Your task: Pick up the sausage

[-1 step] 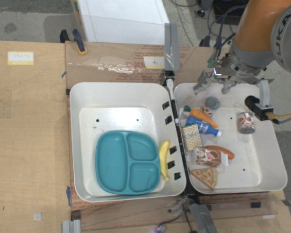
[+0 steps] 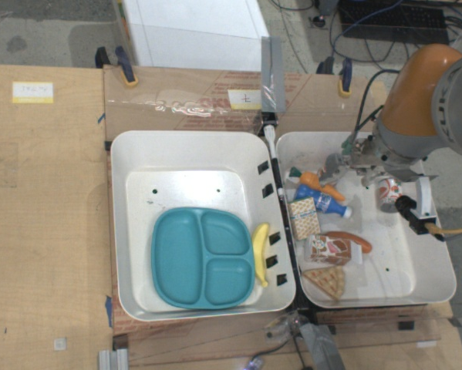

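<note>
From above, your sausage point(image 2: 349, 240) lies in the right bin point(image 2: 435, 284), its long axis running left to right with a slight downward tilt, its left end just over a brown packet point(image 2: 328, 250). The pincer point(image 2: 352, 158) hangs up-frame of it, well apart, above the carrot point(image 2: 320, 183) and blue bottle point(image 2: 321, 200); you cannot tell its opening. The sausage looks smooth, glossy and rounded, reddish-brown against hard white plastic.

We cannot make out the gripper point(image 2: 352, 160), since the arm's wrist point(image 2: 404, 133) covers it. The sausage point(image 2: 348, 240) lies partly under a printed packet point(image 2: 328, 250), whose label is too small to read.
</note>
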Robot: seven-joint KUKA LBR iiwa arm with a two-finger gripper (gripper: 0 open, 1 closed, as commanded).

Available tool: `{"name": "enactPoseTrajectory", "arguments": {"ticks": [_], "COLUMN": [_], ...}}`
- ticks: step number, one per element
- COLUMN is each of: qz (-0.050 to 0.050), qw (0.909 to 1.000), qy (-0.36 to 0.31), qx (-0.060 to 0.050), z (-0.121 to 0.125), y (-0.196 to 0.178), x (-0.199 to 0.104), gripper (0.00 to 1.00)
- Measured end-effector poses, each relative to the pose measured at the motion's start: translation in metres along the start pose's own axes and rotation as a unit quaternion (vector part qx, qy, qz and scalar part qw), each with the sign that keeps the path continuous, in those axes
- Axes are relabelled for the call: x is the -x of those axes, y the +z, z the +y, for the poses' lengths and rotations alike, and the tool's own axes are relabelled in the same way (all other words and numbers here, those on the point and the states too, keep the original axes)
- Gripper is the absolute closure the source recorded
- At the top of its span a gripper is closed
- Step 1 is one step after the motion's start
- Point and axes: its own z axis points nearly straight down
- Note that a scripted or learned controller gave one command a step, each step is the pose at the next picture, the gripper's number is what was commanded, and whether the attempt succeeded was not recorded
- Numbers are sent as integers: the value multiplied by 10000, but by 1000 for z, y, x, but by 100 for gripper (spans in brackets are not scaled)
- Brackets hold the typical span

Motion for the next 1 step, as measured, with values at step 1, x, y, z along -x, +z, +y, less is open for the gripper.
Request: {"name": "enactPoseTrajectory", "arguments": {"ticks": [1], "qz": [-40], "qw": [9996], "qy": [-249], "qx": [115], "z": [28], "y": [13], "x": [-10], "gripper": [0]}}
